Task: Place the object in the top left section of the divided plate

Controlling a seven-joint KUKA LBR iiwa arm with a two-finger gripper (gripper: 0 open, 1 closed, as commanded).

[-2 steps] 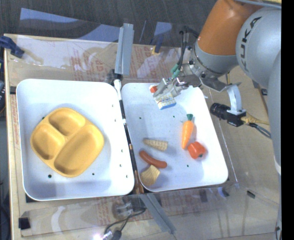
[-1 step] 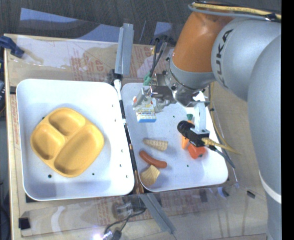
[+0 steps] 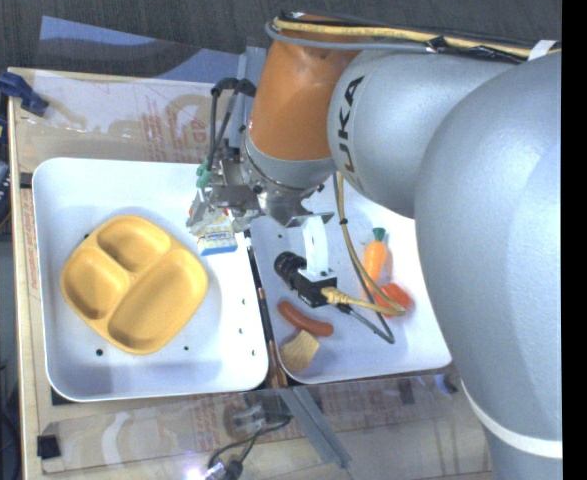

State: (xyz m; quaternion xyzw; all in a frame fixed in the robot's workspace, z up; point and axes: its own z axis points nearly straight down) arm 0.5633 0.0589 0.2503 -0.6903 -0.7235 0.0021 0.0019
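Observation:
A yellow divided plate [image 3: 133, 283] with three sections lies in the left bin [image 3: 58, 183]. My gripper [image 3: 216, 216] hangs over the left bin's right side, just above and to the right of the plate's upper rim. A small white and blue object [image 3: 216, 242] sits right under the gripper tip, beside the plate's edge. I cannot see whether the gripper holds it or whether it rests on the bin floor. The arm's orange band and grey body cover much of the right bin.
In the right bin [image 3: 428, 353] lie an orange carrot [image 3: 375, 258], a red piece [image 3: 397, 294], a brown sausage [image 3: 305, 317] and a tan wedge [image 3: 300, 349]. A black part with a cable [image 3: 308, 283] hangs from the arm there. The wall between the bins [image 3: 261, 308] runs close to the gripper.

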